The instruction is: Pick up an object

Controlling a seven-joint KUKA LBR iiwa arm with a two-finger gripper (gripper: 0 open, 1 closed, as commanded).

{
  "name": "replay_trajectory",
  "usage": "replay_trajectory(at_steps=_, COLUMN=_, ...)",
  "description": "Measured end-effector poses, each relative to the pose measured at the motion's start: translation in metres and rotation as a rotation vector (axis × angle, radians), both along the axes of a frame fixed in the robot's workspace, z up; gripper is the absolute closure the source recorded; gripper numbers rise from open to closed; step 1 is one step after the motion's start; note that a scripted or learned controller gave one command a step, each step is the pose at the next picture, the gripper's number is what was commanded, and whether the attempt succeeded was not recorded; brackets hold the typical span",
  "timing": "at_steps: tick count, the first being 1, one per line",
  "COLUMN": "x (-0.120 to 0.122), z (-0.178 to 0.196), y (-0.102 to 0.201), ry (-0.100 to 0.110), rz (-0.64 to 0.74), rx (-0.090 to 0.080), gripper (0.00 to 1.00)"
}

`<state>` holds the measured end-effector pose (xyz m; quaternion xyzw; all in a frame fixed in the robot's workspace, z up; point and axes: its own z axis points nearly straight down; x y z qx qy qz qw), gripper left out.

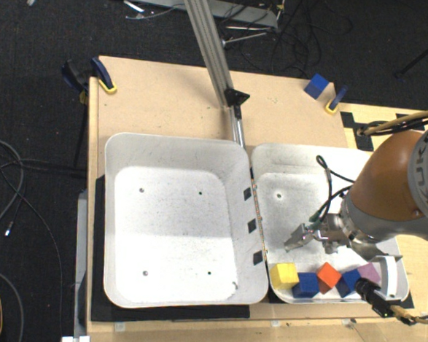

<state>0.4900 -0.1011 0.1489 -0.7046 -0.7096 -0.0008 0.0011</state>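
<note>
Several small blocks lie along the near edge of the right bin point(287, 172): a yellow block point(285, 274), a blue block point(307, 284), an orange block point(329, 275), a second blue block point(349, 281) and a purple block point(370, 272). My gripper point(311, 244) hangs over the right bin's floor just behind the yellow and orange blocks. It is open, its fingers are spread, and nothing sits between them. The grey arm and its orange band point(392, 179) cover the bin's right side.
The left bin point(127, 153) lies beside the right one, with a raised rim between them. A metal pole point(212, 46) slants in from the top to the bins' shared back corner. Another blue block point(317, 85) rests on the bench at the back right.
</note>
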Motion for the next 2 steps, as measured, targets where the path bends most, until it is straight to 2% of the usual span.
replay_trajectory(at_steps=1, x=0.001, z=0.079, y=0.005, ry=-0.009, rz=-0.002, rx=-0.004, gripper=0.0)
replay_trajectory(at_steps=2, x=0.0, z=0.045, y=0.061, ry=0.003, rz=0.001, rx=0.0, gripper=0.0)
